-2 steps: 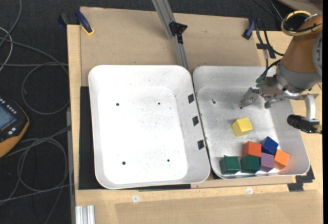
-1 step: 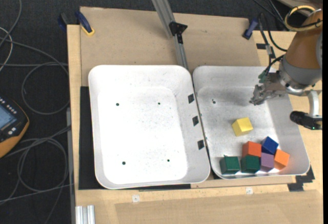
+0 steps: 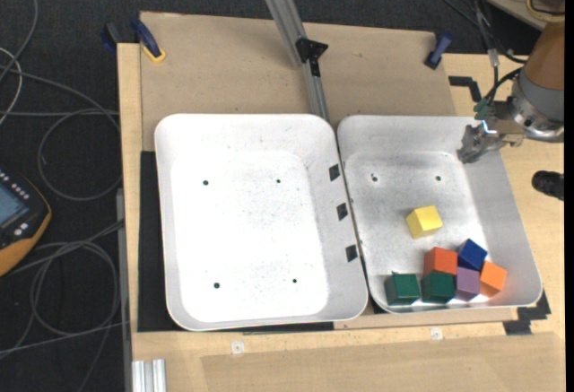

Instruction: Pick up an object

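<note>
Camera view looks down on a desk (image 3: 269, 76) with two white bins side by side. Every candidate for the pick lies in the right bin (image 3: 395, 148). A yellow cube (image 3: 423, 220) sits alone near the bin's middle, well apart from the others, which makes it the easiest target: nothing crowds its sides. The rest are bunched in the near right corner, probably because the sloped walls let loose blocks slide together there. That cluster holds two green cubes (image 3: 420, 288), a red cube (image 3: 440, 260), a blue cube (image 3: 473, 252), a purple cube (image 3: 467, 282) and an orange cube (image 3: 492, 276), several of them touching, so closing cleanly on any one of them would be harder.

The left bin (image 3: 242, 220) carries only dark specks and four small holes.

The arm (image 3: 545, 85) reaches in from the right and hangs the end effector (image 3: 473, 144) over the far right corner of the right bin, away from all the cubes. It looks small and dark at this angle, so I cannot tell how far its jaws are parted; nothing appears to be in it. The pick is not yet begun, and the next move would need a travel toward the near side of the bin.
</note>
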Robot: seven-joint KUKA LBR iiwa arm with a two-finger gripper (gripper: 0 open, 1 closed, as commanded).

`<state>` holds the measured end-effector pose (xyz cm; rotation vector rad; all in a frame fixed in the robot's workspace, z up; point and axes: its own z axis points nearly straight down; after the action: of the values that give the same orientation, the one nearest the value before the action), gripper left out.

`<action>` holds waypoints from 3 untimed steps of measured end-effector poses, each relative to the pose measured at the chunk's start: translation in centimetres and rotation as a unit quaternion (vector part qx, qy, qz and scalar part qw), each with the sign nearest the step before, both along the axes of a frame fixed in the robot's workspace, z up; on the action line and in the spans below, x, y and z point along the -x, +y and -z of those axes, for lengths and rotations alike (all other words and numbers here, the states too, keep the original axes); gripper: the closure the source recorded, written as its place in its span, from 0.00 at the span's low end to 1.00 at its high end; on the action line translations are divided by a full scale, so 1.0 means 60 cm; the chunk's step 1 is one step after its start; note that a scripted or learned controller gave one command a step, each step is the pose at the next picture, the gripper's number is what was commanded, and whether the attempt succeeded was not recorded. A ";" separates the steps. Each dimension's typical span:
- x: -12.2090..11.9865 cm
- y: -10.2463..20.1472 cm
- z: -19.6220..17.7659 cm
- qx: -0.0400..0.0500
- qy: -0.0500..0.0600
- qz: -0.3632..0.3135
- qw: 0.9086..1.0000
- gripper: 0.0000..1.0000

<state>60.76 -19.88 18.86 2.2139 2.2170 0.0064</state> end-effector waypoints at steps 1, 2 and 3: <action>-0.003 0.000 -0.066 -0.001 0.001 0.000 1.000 1.00; 0.014 0.086 -0.053 -0.003 0.005 -0.002 1.000 1.00; 0.025 0.170 -0.075 -0.003 0.005 -0.003 1.000 1.00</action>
<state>59.23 -9.69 23.38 2.2163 2.2307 0.0031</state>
